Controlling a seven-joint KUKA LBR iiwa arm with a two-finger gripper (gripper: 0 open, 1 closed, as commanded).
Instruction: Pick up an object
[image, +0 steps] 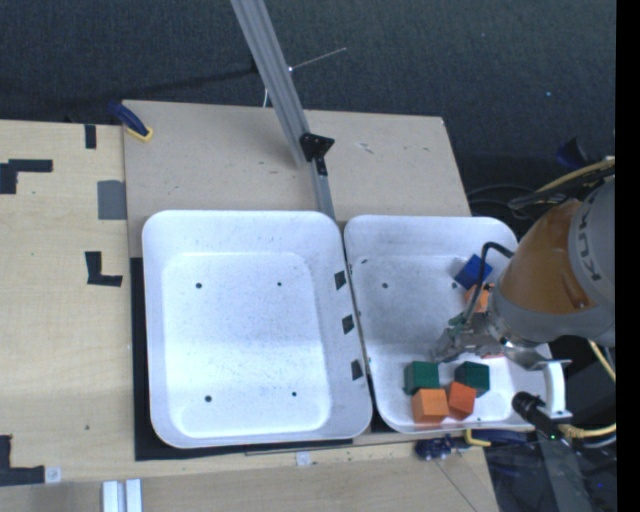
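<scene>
The grey arm with its orange band (545, 265) is reaching in from the right and hanging over the right-hand shallow white plastic bin (400, 250). Its two-finger gripper (462, 338) is sitting low inside that bin, near the middle of its right half, with the metal fingers pointing down and to the left. Whether those fingers are spread or pressed together is not possible to tell, since the wrist is covering most of them and the rest is blurring into the bin floor; nothing is visibly sitting between them.

A cluster of small blocks is lying in the near right corner of the same bin. A dark green block (421, 376) is resting just below the gripper tip, and a second dark green block (472, 376) is lying just to its right. An orange cube (431, 404) is sitting below the first green block, touching a smaller red-orange block (461, 398) beside it. A blue block (471, 270) is lying farther back, close to the arm's edge, with a small orange piece (481, 297) peeking out just below it.

The left-hand shallow white plastic bin (240, 320) is sitting beside the first, their rims touching. Both are resting on the pale wooden tabletop (60, 240), and a grey metal pole (280, 80) is slanting down from the top towards the bins' shared rim.
</scene>
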